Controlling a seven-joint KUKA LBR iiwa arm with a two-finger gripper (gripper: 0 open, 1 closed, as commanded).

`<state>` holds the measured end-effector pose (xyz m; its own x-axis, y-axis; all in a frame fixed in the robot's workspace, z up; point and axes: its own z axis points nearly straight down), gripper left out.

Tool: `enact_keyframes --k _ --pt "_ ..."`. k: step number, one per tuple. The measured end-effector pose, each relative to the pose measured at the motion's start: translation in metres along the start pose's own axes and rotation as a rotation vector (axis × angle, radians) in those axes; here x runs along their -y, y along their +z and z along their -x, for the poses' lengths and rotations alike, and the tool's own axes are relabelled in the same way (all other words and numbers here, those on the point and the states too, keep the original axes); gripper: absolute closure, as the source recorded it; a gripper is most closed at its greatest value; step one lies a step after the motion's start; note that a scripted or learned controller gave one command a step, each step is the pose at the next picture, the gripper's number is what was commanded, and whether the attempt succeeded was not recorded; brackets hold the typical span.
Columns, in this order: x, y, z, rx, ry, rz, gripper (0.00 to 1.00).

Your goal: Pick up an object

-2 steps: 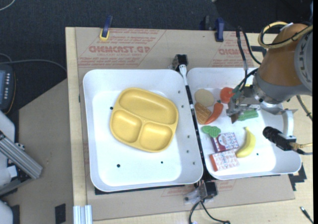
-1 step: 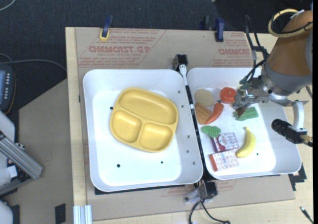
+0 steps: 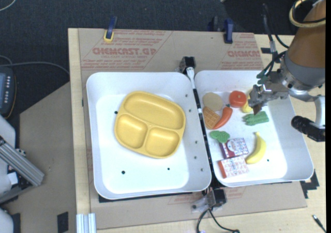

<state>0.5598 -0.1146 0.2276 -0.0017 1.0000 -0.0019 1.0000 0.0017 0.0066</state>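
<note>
- Along the near edge of the right bin [image 3: 292,171]: red-and-white packet [image 3: 232,167], banana [image 3: 257,149] and a second packet [image 3: 237,146], lying flat on the bin floor, none lifted.
- Farther in: green leafy piece [image 3: 219,136], green pod [image 3: 256,118], red pepper [image 3: 223,117], likewise resting in the bin.
- At the far end, beside the tomato [image 3: 238,97]: gripper [image 3: 257,101] low over a small yellow piece [image 3: 247,108] — cannot tell whether spread, pressed together, or pinching anything.
- Judged early in the task — gripper down among the objects, secure grasp and lift left to do.
</note>
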Motion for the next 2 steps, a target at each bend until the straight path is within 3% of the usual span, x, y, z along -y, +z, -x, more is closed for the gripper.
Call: enact_keyframes --k 1,2 --pt "-0.031 -0.006 -0.037 -0.002 -0.003 -0.002 1.0" --pt "-0.052 0.013 -0.052 0.0 0.0 -0.003 1.0"
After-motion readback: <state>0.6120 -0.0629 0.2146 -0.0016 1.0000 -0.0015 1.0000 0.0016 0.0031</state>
